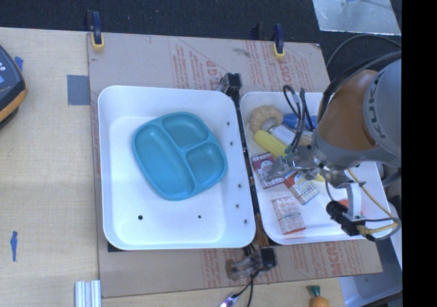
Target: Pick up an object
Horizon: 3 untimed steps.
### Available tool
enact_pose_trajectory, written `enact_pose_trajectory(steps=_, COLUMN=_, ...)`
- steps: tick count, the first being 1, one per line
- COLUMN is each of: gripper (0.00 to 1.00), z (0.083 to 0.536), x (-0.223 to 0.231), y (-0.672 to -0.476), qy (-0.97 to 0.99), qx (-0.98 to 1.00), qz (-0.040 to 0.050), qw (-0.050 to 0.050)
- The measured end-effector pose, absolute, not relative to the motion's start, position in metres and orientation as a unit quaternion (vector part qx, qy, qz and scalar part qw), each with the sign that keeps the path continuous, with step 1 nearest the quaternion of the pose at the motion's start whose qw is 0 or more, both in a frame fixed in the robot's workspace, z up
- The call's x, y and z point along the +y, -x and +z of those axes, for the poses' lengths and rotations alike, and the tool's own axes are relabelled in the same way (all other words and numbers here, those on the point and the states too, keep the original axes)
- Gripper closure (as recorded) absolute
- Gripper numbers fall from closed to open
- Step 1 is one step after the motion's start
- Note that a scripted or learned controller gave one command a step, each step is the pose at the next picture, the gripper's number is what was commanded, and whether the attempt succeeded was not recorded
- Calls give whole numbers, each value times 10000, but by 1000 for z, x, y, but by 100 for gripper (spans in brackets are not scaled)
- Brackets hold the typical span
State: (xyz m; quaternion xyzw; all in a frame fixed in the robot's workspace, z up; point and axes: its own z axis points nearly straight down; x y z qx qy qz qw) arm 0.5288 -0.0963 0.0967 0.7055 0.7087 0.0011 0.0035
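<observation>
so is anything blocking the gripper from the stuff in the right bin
Nothing visible does. The gripper is already low in the right white bin, right among the small red-and-white packets, beside the yellow corn cob.

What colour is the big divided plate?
Light blue plate, in the camera view.
</observation>
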Motion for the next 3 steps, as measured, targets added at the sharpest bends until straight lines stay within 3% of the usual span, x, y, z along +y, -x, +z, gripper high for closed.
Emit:
enact_pose_trajectory(steps=1, gripper=100, z=108, x=-98, y=-530, qy=-7051, qx=7091, qz=18, qw=50)
enact_pose_trajectory(steps=2, gripper=0, z=108, x=-98, y=-530, qy=-7048, qx=7094, qz=16, qw=51)
enact_pose_trajectory(steps=3, gripper=100, z=118, x=-98, y=-530, qy=-7045, qx=7097, qz=11, qw=49)
